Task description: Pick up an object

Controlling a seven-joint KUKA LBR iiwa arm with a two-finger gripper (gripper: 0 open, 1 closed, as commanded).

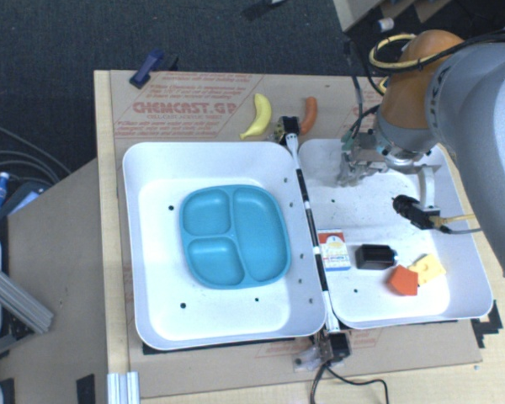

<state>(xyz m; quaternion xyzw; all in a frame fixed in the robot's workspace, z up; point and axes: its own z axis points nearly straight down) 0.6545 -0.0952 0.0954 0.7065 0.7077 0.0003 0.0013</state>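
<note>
Arm over the right bin, small things lying loose nearer the camera.

A brown printed bench (185, 99) on dark carpet (67, 23) bears the left bin (151, 192), which holds a blue divided plate (236, 234), and the right bin (459, 305). The grey arm (480, 124) reaches in over the right bin, and its gripper (353, 173) hangs low at that bin's far left corner; whether it is spread or closed cannot be told, and nothing shows in its grasp. Well apart from it, along the near side, lie a small box (332, 251) by the dividing wall, a black block (374, 257) just beside it, then an orange block (404, 280) touching a yellow piece (429, 268). Beyond the bins rest a banana (257, 116), an orange stick (308, 114) and a blue thing (146, 70).
</note>
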